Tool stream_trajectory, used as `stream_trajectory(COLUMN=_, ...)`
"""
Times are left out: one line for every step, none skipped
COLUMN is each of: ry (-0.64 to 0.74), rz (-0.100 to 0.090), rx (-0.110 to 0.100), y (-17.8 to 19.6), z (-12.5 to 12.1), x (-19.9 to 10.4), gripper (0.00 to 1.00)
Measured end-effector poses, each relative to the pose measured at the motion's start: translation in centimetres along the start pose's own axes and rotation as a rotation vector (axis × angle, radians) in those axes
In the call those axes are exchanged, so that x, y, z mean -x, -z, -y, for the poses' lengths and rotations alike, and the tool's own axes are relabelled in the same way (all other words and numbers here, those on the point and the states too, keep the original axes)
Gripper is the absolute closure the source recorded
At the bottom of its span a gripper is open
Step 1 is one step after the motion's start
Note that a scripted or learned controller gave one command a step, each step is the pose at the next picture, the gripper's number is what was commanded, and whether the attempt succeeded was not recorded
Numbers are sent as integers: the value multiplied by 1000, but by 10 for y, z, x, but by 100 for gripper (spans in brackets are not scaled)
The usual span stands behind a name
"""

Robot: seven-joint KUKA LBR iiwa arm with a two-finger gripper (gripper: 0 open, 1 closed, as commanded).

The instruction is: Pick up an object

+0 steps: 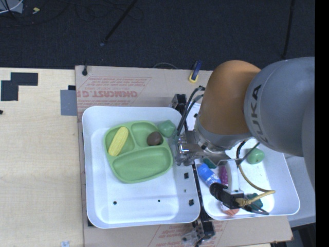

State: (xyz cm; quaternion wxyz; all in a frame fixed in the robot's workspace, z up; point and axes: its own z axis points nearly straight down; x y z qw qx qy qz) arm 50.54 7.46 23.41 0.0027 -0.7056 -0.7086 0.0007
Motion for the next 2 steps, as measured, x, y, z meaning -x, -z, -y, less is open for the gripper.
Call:
stream_trajectory(ry=-5, rz=3, rx=0, y=-7, z=8, x=-3, gripper=100)
stream_trajectory(ry=-5, rz=3, rx=2, y=-5, z=-9, x=8, gripper=100)
